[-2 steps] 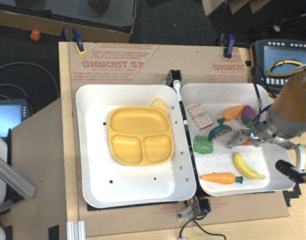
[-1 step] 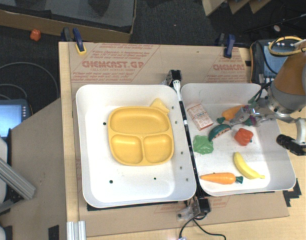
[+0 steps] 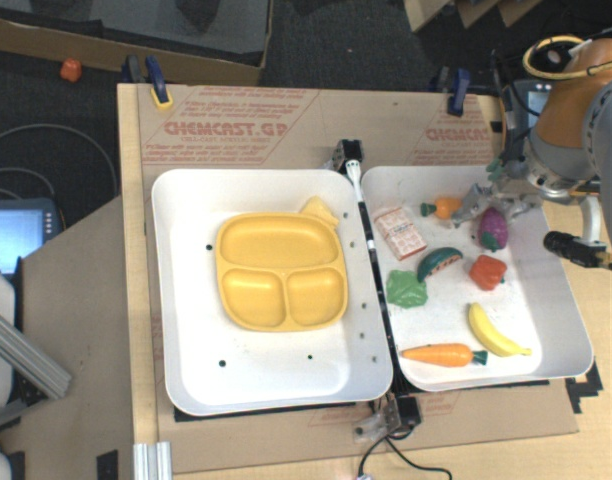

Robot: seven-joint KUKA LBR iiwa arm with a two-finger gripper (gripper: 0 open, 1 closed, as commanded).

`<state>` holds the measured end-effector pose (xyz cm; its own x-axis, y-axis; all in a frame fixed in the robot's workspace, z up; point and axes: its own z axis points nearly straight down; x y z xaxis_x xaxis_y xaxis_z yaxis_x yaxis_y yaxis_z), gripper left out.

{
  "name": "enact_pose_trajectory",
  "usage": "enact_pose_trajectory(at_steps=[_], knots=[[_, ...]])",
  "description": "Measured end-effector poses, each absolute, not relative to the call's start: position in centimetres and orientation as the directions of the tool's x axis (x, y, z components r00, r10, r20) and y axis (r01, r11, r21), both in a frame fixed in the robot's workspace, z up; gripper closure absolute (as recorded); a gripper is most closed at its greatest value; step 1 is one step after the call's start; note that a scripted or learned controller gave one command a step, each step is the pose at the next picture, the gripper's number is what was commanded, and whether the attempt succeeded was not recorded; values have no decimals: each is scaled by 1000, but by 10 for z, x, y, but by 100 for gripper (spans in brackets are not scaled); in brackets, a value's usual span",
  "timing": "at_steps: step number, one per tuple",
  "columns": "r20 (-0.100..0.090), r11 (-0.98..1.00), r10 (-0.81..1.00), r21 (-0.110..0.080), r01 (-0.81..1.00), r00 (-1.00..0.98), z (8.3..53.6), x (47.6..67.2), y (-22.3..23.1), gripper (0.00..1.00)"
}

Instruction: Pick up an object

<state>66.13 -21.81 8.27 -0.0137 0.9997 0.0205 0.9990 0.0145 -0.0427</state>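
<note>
The purple toy vegetable (image 3: 493, 228), something like an eggplant or beet, sits in the right-hand white bin (image 3: 556, 313), up near that bin's far right corner. The gripper (image 3: 494, 200) is right on top of it, its metal parts crowding the vegetable's upper end, but from where I stand I cannot tell whether the fingers are spread, pressed together or pinching it. The grey arm with its orange band (image 3: 571, 98) comes down to the gripper from beyond the bin's far right corner.

Around the purple vegetable lie the bin's other toys. A small orange piece (image 3: 444, 207) is just to its left, and a pink-and-white packet (image 3: 399, 231) further left, near the bin's left wall. A red pepper (image 3: 488, 271) lies just in front of the vegetable. A dark green slice with a red edge (image 3: 438, 262) and a leafy green piece (image 3: 406, 289) sit left of the pepper. Nearer the bin's front edge are a banana (image 3: 496, 332) and a carrot (image 3: 441, 355).

Left of that bin, the second white bin (image 3: 186, 298) holds a yellow divided plate (image 3: 282, 271) with three compartments.
</note>
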Motion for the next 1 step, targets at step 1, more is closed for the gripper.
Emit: enact_pose_trajectory(at_steps=[1], knots=[[11, 9, 1000, -28, 1000, -8, 93, 661, -221, 100]])
